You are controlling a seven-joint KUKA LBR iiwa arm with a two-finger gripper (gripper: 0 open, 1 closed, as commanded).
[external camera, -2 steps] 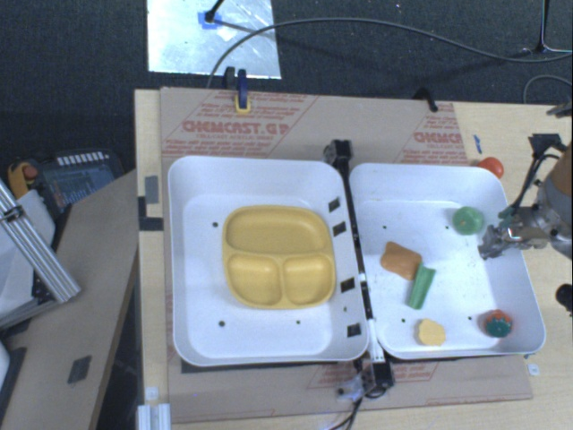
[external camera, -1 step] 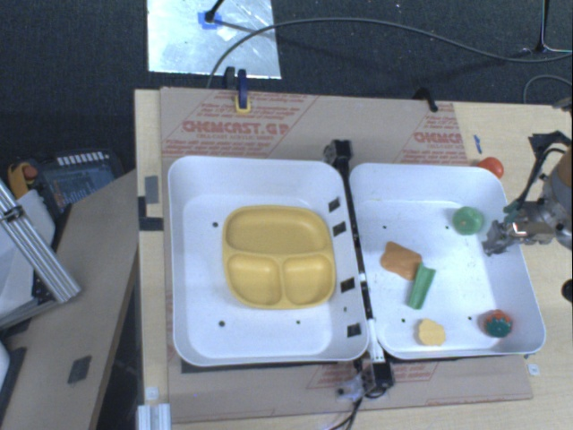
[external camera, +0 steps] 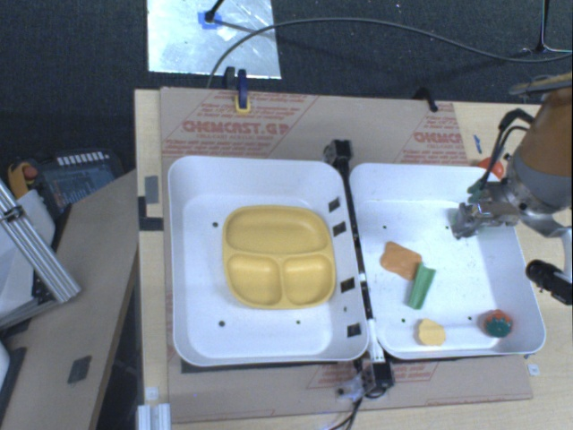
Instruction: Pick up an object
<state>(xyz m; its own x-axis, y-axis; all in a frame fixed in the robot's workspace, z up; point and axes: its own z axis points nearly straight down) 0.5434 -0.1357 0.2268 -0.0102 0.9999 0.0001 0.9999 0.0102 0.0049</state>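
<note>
Nearest the camera, along the front wall of the right bin (external camera: 394, 343): a yellow piece (external camera: 431, 332) lying ahead-left of and well below the claw, and a teal-and-orange ball (external camera: 497, 323) in the front right corner, almost straight below the claw and well apart from it; next, a green block (external camera: 421, 287) lying tilted, with an orange piece (external camera: 400, 260) touching its upper left end, both down-left of the claw and apart from it; the claw (external camera: 466, 222), at the grey wrist entering from the right, over bare bin floor in the upper right part of this bin, nothing seen between its fingers; whether they are open or closed cannot be told; far left of the claw, the left bin (external camera: 192, 267) holding a yellow tray (external camera: 277, 256) with three compartments.
</note>
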